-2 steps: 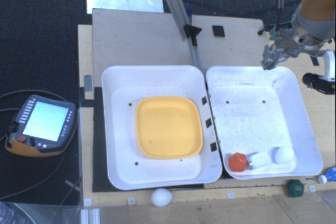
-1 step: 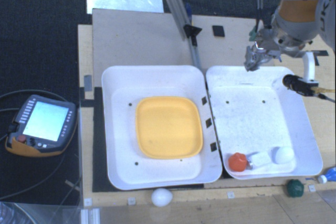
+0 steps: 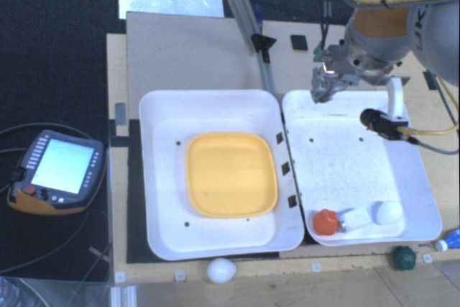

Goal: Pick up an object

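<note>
**Over the right bin: gripper high, objects at the near wall**

Nearest the camera, one white egg-shaped object (image 3: 221, 270) is seen on the worktop (image 3: 345, 277) outside the bins, and one dark green ball (image 3: 404, 257) lies past the right bin's (image 3: 345, 154) near corner. Inside that bin, three candidates are lined along the near wall: one red ball (image 3: 325, 222), one small white block (image 3: 356, 218) touching it, and one white ball (image 3: 389, 213) just beside. One yellow square plate (image 3: 231, 174) is held by the left bin (image 3: 162, 154). Farther back, the gripper (image 3: 327, 88) is poised over the right bin's far edge, well apart from the three; whether it is released or clenched cannot be told, and nothing is seen held. A clean grasp would likely be favoured by the white ball, since the other two touch. Two bins are counted.
</note>
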